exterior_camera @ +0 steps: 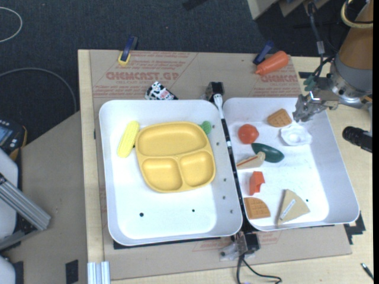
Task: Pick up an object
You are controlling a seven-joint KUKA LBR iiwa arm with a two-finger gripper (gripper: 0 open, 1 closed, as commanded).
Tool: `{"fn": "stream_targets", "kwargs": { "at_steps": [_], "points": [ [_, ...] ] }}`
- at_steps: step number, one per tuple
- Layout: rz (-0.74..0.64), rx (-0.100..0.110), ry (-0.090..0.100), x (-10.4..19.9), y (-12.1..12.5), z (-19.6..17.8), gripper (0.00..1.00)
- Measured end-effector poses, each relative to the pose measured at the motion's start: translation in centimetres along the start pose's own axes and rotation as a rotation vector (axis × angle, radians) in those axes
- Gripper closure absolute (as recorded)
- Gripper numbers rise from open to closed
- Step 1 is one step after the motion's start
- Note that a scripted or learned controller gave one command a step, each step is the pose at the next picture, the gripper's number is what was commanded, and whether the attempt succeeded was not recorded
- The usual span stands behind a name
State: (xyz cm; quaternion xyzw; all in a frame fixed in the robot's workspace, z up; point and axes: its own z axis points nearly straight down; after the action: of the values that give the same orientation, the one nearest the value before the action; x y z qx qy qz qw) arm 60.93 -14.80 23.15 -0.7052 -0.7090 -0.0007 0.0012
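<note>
My gripper (302, 112) hangs over the back of the right bin (337, 176), coming in from the upper right. It sits just right of a tan bread-like piece (279, 119) and above a small white piece (295, 137). Further into that bin lie a red tomato (248, 133), a dark green piece (269, 153), a sandwich wedge (250, 160), a red block (256, 182), a round brown cracker (256, 207) and a tan triangular wedge (291, 206). Nothing shows between the fingers.
The left bin (118, 206) holds a yellow divided tray (174, 155), a corn cob (127, 138) and a small green piece (206, 126). An orange carrot (272, 63) and a black-and-white toy (159, 92) lie on the bench behind the bins.
</note>
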Motion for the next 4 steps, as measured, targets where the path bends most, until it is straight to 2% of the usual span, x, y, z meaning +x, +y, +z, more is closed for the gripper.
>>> {"fn": "stream_targets", "kwargs": {
  "at_steps": [3,4],
  "points": [
    [0.0,0.003,0.0,14.4,-6.4,2.3,1.0],
    [-0.001,0.003,0.001,19.5,-8.8,1.2,1.0]
  ]
}}
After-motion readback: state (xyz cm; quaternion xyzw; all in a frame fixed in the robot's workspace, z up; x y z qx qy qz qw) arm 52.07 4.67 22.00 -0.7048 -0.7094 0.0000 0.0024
